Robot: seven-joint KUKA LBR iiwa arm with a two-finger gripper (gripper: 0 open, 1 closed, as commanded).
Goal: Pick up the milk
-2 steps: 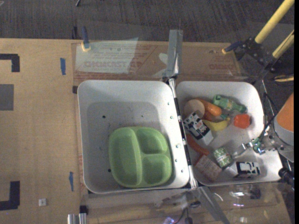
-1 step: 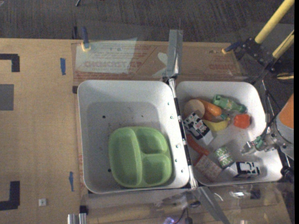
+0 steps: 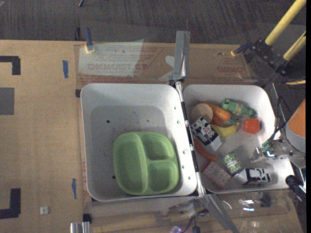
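Your milk [image 3: 205, 132] lies in the right bin [image 3: 262, 92], by its left wall, beside a banana [image 3: 227, 129] and carrot [image 3: 220, 113]. The left bin [image 3: 97, 101] holds a green tray [image 3: 145, 162]. The gripper [image 3: 268, 152] sits at the right rim; you cannot tell its jaws' state. Both bins rest on a wooden bench [image 3: 39, 130].

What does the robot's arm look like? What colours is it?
The arm comes in at the right edge of the camera view. It is rounded and grey with a bright orange band. At its end is the gripper, a small boxy part in silvery metal and dark pieces. Thin dark cables run beside it.
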